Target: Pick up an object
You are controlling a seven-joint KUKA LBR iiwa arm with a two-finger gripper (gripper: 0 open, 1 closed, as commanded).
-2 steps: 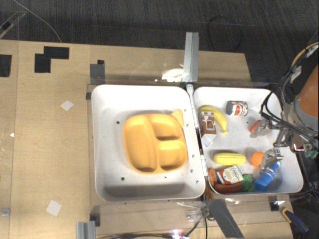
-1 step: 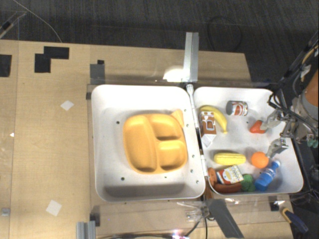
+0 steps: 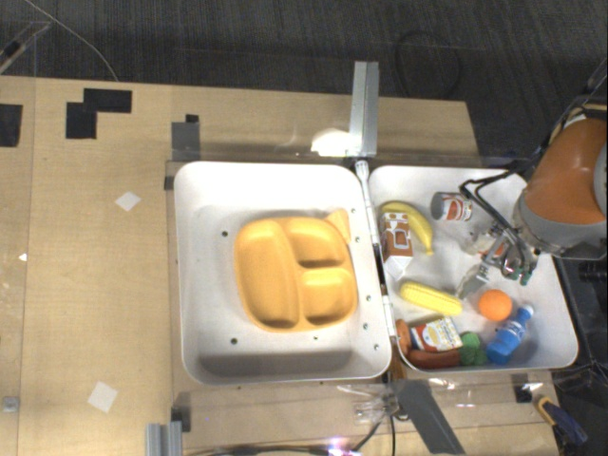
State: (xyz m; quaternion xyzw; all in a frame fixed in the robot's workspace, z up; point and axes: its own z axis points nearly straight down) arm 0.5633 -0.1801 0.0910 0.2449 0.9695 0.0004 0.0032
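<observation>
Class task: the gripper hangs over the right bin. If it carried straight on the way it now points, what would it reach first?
The gripper points down and leftward. Likely the corn cob lies first in that line, with the orange close beside. Depth is unclear from this view, so it might reach the right bin floor first.

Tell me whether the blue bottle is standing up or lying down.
Lying down: the blue bottle rests on its side in the right bin, cap pointing up-right toward the orange ball.

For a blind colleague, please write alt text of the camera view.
The gripper hangs low in the right bin, among an orange, corn cob, banana, blue bottle and can. The left bin holds a yellow divided tray.
</observation>
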